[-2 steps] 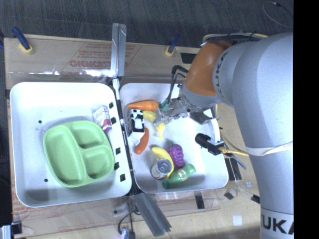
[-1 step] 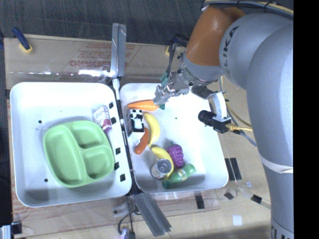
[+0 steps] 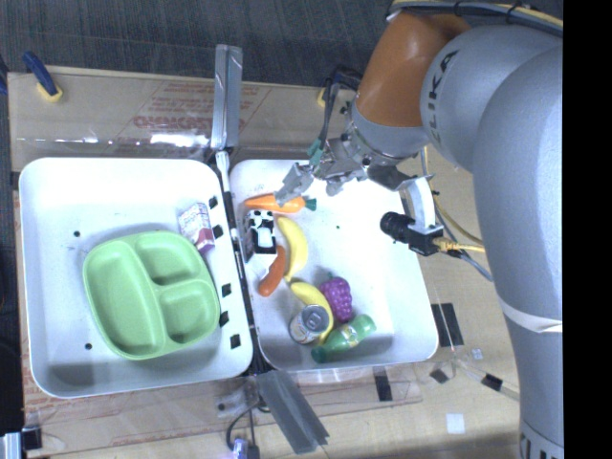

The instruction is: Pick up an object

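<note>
The left bin (image 3: 38,256) holds a green tray (image 3: 148,295) and a small packet (image 3: 196,223); in the right bin (image 3: 402,304) the tool (image 3: 292,185) pinches an orange carrot (image 3: 275,201) near the far-left corner. The thin grip could slip and drop it onto the banana (image 3: 295,242). The arm reaches in from the right, wrist bent down.

Beside the pale green divided tray (image 3: 153,295) lies a small pink-and-white packet (image 3: 196,224). Right of that tray — a yellow banana (image 3: 295,243), an orange carrot (image 3: 275,202), purple grapes (image 3: 337,297), a silver can (image 3: 308,325) — and a black-and-white block (image 3: 262,231) nearest the tray.
</note>
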